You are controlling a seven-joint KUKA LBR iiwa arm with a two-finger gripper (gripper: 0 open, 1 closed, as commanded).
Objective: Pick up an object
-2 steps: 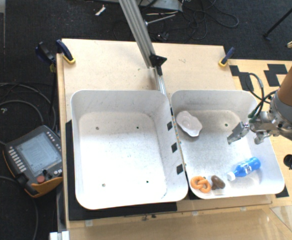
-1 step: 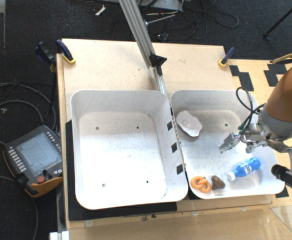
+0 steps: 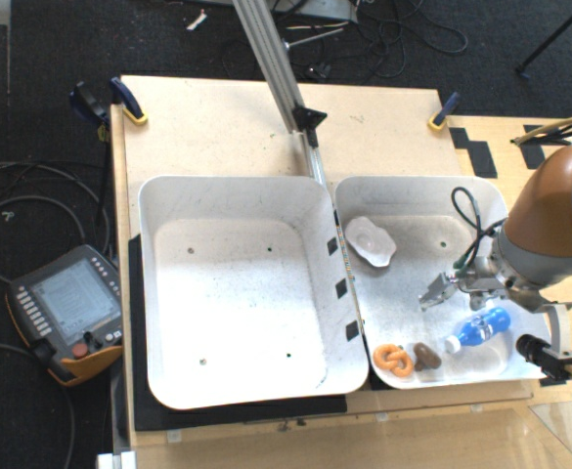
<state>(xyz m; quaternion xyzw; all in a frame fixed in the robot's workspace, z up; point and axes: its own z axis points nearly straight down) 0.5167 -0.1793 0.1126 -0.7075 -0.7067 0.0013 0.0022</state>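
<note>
Several small objects lie in the right bin (image 3: pixel 418 191). A pale grey-white lump (image 3: pixel 372 241) rests near its left wall. Along the front wall sit an orange ring-shaped toy (image 3: pixel 394 360) and, right beside it, a small brown piece (image 3: pixel 426 357). A blue bottle with a white cap (image 3: pixel 478 329) lies tilted at the front right. My gripper (image 3: pixel 440 289) hangs over the middle right of this bin, just up and left of the bottle and right of the pale lump. I see nothing held in it.
The left bin (image 3: pixel 168 198) adjoins the right one along a shared wall. A slanted metal rail (image 3: pixel 271 57) comes down from the back to that wall. A black cable (image 3: pixel 466 213) loops off the arm. A teach pendant (image 3: pixel 66 306) lies left of the bench.
</note>
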